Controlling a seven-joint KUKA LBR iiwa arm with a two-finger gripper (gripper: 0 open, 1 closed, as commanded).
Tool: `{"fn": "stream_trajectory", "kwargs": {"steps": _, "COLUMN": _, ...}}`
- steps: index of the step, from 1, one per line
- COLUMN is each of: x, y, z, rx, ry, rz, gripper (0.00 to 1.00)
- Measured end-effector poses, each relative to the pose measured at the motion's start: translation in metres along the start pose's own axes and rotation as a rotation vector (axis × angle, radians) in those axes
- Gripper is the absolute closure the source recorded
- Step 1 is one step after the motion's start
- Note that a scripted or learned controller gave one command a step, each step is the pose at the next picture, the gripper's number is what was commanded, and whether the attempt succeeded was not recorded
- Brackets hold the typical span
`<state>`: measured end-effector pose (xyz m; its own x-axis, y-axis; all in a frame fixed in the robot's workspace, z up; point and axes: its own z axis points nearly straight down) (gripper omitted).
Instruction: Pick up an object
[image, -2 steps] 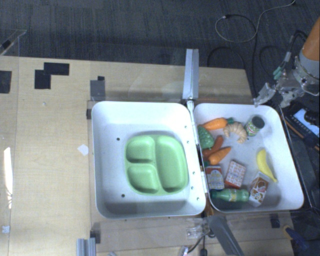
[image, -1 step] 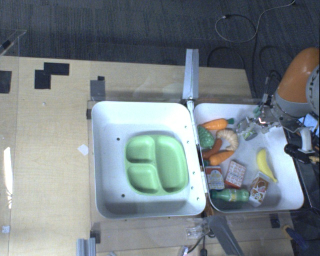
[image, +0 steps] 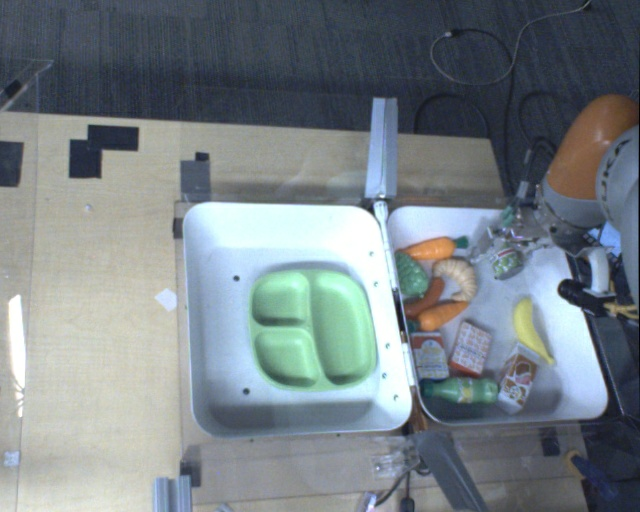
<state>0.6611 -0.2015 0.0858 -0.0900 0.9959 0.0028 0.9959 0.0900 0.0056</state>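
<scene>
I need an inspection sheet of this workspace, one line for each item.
Surface: wooden bench bearing two white bins, left bin and right bin.
Job's things: right bin holds carrot, banana, green bottle, small cartons.
Clutter: green divided tray in left bin.
Grippers: gripper over right bin's far edge; grasp unclear.
Cables: black cables on floor beyond bench.
Surroundings: dark carpet.

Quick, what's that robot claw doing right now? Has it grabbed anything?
Gripper: low over the right bin's far corner, by a small green object; grip cannot be told.
</scene>
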Motion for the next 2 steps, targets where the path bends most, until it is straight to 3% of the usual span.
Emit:
{"fn": "stream_trajectory", "kwargs": {"steps": 1, "x": -0.001, "y": 0.003, "z": -0.012, "rx": -0.009, "ry": -0.007, "rz": -0.005, "gripper": 1.00}}
{"fn": "stream_trajectory", "kwargs": {"steps": 2, "x": 0.076, "y": 0.017, "z": -0.092, "rx": 0.000, "ry": -0.004, "rz": 0.140, "gripper": 1.00}}
